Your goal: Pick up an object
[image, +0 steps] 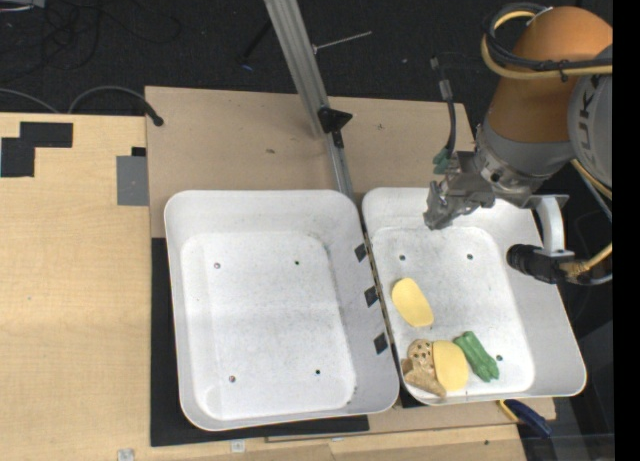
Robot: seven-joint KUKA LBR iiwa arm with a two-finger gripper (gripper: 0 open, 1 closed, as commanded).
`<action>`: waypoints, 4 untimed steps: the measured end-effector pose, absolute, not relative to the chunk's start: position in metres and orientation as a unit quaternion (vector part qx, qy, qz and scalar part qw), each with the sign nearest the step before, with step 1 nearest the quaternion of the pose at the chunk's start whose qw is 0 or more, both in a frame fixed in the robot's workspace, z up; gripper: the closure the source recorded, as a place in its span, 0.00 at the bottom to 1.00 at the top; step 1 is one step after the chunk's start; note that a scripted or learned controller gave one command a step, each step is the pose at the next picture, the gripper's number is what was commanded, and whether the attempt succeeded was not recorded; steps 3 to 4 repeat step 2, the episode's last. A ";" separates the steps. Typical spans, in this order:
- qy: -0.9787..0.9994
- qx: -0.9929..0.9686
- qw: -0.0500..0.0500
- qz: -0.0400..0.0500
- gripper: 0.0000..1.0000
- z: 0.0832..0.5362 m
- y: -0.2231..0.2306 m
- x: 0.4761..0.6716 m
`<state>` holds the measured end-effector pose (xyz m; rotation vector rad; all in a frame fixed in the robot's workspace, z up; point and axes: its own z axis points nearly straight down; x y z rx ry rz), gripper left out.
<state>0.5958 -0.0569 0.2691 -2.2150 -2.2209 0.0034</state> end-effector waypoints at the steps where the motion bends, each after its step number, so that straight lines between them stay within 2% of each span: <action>1: -0.708 -0.706 0.002 0.001 1.00 0.259 -0.014 0.590; 2: -0.708 -0.706 0.003 0.001 1.00 0.248 0.040 0.584; 4: -0.708 -0.706 0.003 0.001 1.00 0.248 0.040 0.584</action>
